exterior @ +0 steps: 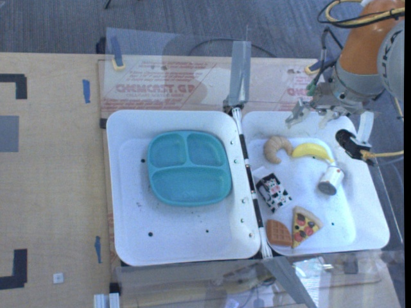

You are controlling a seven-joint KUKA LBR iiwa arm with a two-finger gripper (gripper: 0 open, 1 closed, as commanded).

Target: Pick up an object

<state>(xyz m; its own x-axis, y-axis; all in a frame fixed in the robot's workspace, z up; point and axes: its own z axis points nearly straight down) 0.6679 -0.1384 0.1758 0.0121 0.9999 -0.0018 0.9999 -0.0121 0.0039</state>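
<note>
Bench front: a clear panel (282, 278) runs along the near edge, just below both bins.

Right bin, near corner: a pizza slice toy (304, 225) lies touching a brown waffle-like piece (279, 233) at the front wall of the right bin (372, 233).

Right bin, middle: a small black-and-white patterned toy (272, 192) sits by the divider side; a white cylinder (330, 179) lies tipped on its side toward the right, well apart from it.

Right bin, far half: a yellow banana (313, 150) rests just beside a tan croissant (276, 147), the two almost touching.

Left bin: a teal divided plate (189, 167) with three compartments sits alone near the middle of the left bin (128, 236).

Gripper: the gripper (314, 110) hangs over the far rim of the right bin, above and behind the banana, with nothing between its fingers; whether they are spread or closed I cannot tell from here.

Arm: the grey arm with its orange band (372, 43) reaches in from the right, yellow and black cables (347, 11) looping over it.

Behind the bins: a clear sheet with red lettering (160, 85) lies on the wooden bench (51, 172).
</note>
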